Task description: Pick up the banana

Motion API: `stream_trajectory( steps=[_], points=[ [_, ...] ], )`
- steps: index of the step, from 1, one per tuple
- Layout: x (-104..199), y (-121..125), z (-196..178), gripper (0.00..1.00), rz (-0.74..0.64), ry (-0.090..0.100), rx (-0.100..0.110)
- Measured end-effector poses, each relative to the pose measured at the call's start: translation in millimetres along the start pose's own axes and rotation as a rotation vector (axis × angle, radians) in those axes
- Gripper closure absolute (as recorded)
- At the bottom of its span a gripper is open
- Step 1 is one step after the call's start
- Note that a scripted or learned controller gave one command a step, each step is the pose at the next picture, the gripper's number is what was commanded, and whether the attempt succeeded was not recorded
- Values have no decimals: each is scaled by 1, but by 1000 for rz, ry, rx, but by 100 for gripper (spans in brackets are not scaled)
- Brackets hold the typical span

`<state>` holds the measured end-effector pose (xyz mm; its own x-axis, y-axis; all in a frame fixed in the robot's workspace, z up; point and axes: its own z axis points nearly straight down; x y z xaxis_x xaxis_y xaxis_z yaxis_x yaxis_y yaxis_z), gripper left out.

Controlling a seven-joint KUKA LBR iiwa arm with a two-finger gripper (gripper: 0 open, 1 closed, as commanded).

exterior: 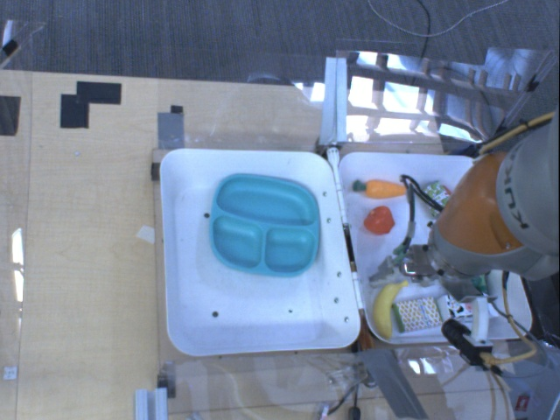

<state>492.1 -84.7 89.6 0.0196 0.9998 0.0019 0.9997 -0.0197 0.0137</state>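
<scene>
**Closing on the Banana, Grasp Unconfirmed**

Nearest the camera, in the near left corner of the right bin [360, 250]: the banana [385, 306], yellow, lying flat and curving along the bin's wall. Pressed against its right side, a checked packet [416, 313], leaving little free room on that flank and making the banana's open upper end the likelier place to take it.

Just beyond, at that upper end: the gripper [394, 272], hanging low from the grey arm [477, 217] with its orange band, reaching in from the right. Close to the fruit, perhaps touching; contact not possible to confirm from this angle. Released or clenched: cannot tell, the tip being small and partly masked by the wrist. No sign of the banana lifted off the bin floor, so judged as the approach or closing step, with the pick not yet made.

Farther back in the same bin, well apart from the banana: a small red fruit [379, 220], then a carrot [382, 188] lying crosswise near the far wall. Far enough away to stay out of any grasp.

To the left, in the left bin [188, 313]: a blue divided plate [264, 224], no part of this task.

Farthest off, on the pale bench top: black marks [87, 101], and beyond the bench a thin cable [411, 7] looping over dark carpet.
</scene>
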Motion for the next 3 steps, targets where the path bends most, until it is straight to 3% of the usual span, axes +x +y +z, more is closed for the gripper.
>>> stream_trajectory(
  steps=[1,3],
  points=[
    [-1,-1,0,0,58,1,-1],
    [0,0,0,0,-80,-4,-4]
  ],
)
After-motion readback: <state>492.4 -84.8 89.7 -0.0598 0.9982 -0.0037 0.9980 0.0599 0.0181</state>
